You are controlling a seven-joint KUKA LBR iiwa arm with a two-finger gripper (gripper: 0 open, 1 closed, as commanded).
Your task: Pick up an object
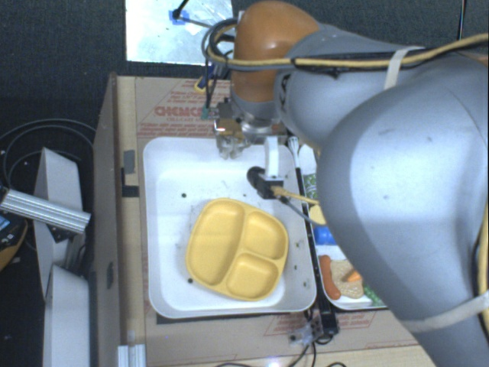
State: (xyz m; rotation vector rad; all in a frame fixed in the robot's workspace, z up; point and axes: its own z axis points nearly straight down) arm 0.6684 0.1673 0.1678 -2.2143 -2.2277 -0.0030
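The fingers of the gripper are a pale blur under the wrist, and I cannot tell whether they stand wide or narrow. The gripper hangs over the far edge of the left bin, near that bin's middle, well apart from the plate.

The arm takes up the right side of the view: a broad grey body, then an orange band above the wrist, reaching in over the right bin toward the far rim of the left one.

The bench is brown with red print along its far side and carries the two white bins side by side.

The left bin holds one large thing, a yellow plate. It lies flat in the near half of the bin, turned at a slant to the walls, its near-right corner close to the bin's right wall. The plate is split into three compartments: a long one on its left side and two smaller ones on its right. A few dark specks dot the bare white floor around it.

The right bin is mostly hidden under the arm; a narrow strip along its left wall shows. In that strip, from far to near, lie a white and green packet, a blue piece, an orange stick and, just beside the stick, a tan piece. What else the bin holds cannot be told.
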